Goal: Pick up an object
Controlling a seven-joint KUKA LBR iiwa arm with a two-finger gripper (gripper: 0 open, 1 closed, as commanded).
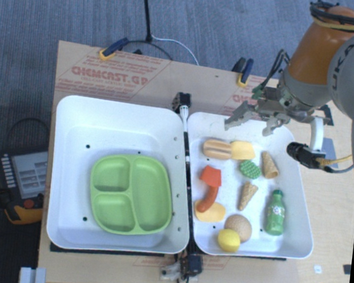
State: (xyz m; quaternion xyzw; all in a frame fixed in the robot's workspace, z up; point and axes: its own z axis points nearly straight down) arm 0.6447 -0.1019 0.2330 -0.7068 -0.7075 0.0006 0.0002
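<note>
Green divided plate (131, 193) counts 1; ice-cream cones (269, 164) count 2.

The arm (341, 55) is cut off at the right edge, its base perhaps beyond.

All the loose objects lie in the right bin (303, 185). Near its far edge a hot dog (217, 149) lies crosswise, touching a yellow block (243, 150) on its right. Just nearer, a green ridged piece (249, 169) sits beside a tan cone (269, 165) pointing toward the far edge. A second cone (247, 194) lies at the bin's middle, tip toward the near edge. By the left edge, an orange-red curved piece (209, 186) rests against a flat yellow-orange slice (211, 212). Toward the near edge, a brown round item (238, 226) touches a lemon (229, 241). A green bottle (275, 212) lies along the right edge, cap toward the far edge.
</note>
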